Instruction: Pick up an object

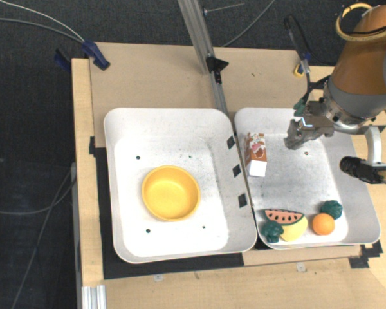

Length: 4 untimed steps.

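Gripper: above the right bin, grip state cannot be told
Carton: near gripper, apart

Left bin: yellow bowl, upright. Right bin: small carton lying flat by left wall; watermelon slice, yellow piece, green pieces, orange along near edge.

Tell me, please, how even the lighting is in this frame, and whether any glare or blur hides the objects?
In the camera view, lighting is soft and even: the yellow bowl casts only a faint shadow in the left bin; the carton, orange and watermelon slice read sharply without glare; the gripper looks slightly soft, its fingers indistinct.
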Each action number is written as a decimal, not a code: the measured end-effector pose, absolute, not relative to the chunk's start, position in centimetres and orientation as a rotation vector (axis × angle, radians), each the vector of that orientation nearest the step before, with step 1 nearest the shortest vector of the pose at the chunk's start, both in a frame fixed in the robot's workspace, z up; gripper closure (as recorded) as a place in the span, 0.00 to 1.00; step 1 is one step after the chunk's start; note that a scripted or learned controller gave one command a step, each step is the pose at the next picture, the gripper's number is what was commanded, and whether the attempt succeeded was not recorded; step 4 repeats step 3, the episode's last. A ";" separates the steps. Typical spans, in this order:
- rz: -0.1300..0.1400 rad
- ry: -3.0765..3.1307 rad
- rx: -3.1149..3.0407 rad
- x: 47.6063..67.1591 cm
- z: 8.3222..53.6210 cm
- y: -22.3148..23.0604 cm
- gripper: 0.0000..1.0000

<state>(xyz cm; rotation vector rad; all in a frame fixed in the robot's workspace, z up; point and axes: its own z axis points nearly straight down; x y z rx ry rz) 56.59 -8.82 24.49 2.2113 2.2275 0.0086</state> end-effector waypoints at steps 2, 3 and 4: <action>0.005 2.228 2.214 58.9 23.3 2.9 1.00; 0.007 2.230 2.214 60.0 24.4 8.9 1.00; 0.007 2.230 2.214 60.0 24.4 8.9 1.00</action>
